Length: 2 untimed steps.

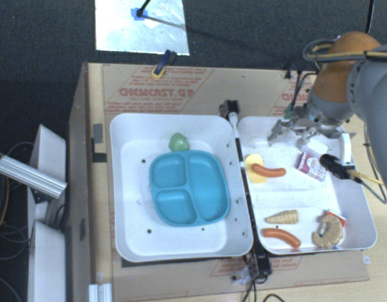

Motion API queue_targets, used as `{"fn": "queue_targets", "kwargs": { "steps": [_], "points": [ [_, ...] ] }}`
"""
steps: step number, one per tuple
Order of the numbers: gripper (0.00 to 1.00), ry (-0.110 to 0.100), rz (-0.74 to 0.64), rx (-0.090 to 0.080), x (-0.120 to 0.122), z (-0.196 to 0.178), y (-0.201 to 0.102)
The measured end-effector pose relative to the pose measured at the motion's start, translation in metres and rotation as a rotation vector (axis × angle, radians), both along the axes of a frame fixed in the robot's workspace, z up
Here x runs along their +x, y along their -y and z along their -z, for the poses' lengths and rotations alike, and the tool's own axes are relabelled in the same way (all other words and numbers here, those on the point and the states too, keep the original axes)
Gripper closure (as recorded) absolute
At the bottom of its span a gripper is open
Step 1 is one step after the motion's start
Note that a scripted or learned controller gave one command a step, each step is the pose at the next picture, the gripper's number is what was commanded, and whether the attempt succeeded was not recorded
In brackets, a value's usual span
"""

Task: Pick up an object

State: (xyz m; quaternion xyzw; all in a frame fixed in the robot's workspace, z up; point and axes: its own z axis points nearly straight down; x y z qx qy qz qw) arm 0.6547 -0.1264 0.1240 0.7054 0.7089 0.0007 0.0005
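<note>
Two shallow white plastic bins (180, 126), smooth, slight gloss. Sky-blue three-compartment plastic tray (188, 187), glossy, at centre of the left bin; small pale-green smooth ball (179, 142) at its 12 o'clock. Brown cardboard-look surface (180, 87), matt, red print. Dark floor carpet (42, 43), rough. Shiny silver foil sheet (141, 16) at 11 o'clock. Glossy orange-red plastic sausages (269, 171). Grey arm (372, 87), smooth matt shell.

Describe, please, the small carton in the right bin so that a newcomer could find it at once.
Start at the right bin, then look along its far right side. The carton lies there: boxy, pink and white, unlike the two orange sausages and the pale cone.
</note>
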Motion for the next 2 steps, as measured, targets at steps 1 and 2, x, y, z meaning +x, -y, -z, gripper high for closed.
{"fn": "queue_targets", "kwargs": {
  "steps": [1,2],
  "points": [
    [0.00,0.000,0.003,-0.002,-0.018,0.007,0.034],
    [0.00,0.002,0.003,-0.002,0.004,-0.006,0.078]
  ]
}}
